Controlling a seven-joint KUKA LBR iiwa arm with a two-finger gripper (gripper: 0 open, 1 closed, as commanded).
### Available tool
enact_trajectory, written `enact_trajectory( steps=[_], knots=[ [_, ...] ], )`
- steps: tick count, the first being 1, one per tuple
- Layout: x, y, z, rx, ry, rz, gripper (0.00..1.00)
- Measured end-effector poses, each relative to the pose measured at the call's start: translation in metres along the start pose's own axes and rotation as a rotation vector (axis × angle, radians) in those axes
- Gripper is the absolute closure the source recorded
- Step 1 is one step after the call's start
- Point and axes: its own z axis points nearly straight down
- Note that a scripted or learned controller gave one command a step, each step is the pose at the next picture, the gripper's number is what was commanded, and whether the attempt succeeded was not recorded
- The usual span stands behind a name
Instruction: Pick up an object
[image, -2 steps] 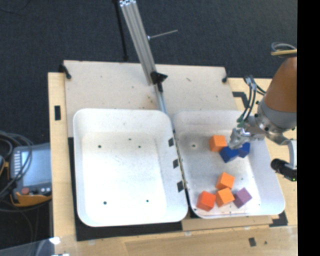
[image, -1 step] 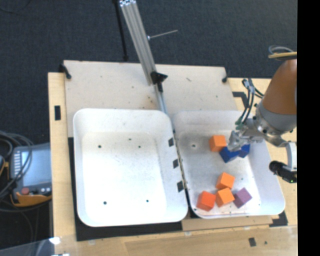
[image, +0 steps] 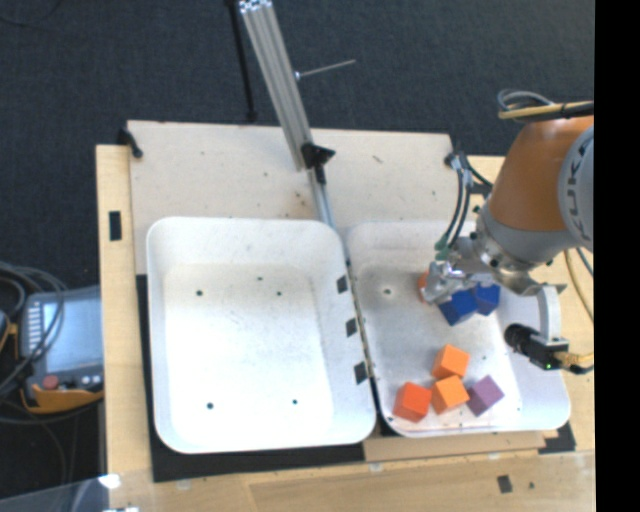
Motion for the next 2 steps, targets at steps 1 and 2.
enact_trajectory(
  steps=[1, 2],
  knots=[
    [0.054, 0.003, -0.014, -0.003, 0.000, -0.001, 1.00],
    [0.110, -0.001, -0.025, -0.002, 0.000, -0.001, 1.00]
  ],
)
